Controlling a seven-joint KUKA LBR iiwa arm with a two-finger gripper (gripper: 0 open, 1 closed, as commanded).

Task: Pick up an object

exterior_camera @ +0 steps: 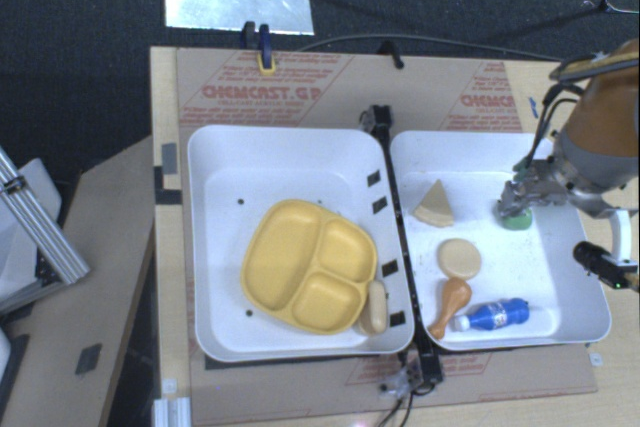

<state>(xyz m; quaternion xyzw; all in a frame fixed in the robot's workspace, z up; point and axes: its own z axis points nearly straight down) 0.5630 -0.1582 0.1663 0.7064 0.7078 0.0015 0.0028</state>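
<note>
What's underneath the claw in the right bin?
A small green object sits beneath the claw in the right bin. Its lower edge shows; the claw covers the rest, so its shape is unclear.

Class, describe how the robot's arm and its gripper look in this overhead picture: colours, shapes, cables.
The arm is bulky and rounded, grey, with an orange band above the wrist. Thin dark cables loop beside it. The gripper is small, grey metal.

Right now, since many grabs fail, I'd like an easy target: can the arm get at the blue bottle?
Probably yes. The blue bottle lies in the right bin, nothing on top; the gripper is over that bin.
</note>
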